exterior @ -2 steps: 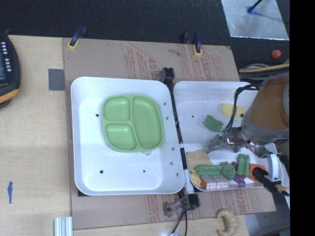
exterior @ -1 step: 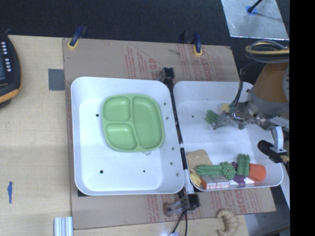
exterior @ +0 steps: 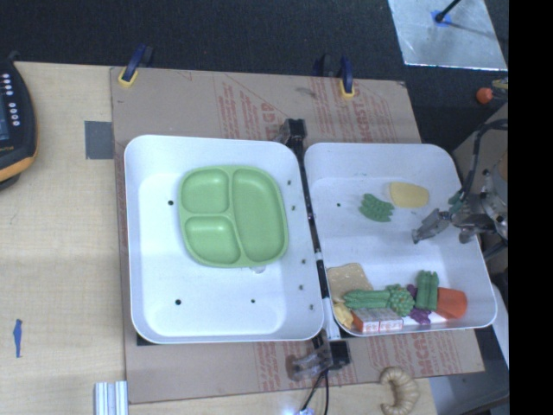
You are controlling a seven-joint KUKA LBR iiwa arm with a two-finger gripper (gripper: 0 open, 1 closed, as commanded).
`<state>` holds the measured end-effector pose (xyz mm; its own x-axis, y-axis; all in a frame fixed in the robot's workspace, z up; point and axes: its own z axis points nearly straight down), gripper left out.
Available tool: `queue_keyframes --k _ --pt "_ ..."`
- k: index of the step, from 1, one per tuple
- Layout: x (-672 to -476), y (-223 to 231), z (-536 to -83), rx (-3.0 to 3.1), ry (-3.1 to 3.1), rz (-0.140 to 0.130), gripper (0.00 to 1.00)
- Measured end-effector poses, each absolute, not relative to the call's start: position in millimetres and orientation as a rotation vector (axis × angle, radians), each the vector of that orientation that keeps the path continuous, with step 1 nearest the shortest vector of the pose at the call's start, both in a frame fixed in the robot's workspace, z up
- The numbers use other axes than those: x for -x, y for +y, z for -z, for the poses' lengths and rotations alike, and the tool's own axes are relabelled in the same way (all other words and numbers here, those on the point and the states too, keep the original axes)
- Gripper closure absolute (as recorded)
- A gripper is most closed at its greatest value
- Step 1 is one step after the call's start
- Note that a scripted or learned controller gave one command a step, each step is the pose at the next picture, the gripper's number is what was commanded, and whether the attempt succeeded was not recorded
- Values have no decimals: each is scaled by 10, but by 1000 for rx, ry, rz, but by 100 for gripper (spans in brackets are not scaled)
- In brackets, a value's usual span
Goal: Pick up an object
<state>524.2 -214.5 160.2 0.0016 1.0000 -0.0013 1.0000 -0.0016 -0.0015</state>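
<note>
We see the gripper [exterior: 429,229] low over the right bin [exterior: 346,167], its fingers apart and holding nothing. The small green toy [exterior: 376,207] and yellow piece [exterior: 408,194] lie just beside it.

The hand [exterior: 429,229] reaches in low from the right, its dark fingers pointing left, nothing between them.

- The arm [exterior: 484,206], over the right bin [exterior: 346,158], is cut off beyond that bin's right rim.
- Items heaped [exterior: 393,305] at that bin's near edge overlap, partly hidden.
</note>
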Motion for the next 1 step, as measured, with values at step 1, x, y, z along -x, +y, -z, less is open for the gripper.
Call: queue_keyframes --k 1 --pt "-6624 -1989 -936 2215 -2239 7 0"
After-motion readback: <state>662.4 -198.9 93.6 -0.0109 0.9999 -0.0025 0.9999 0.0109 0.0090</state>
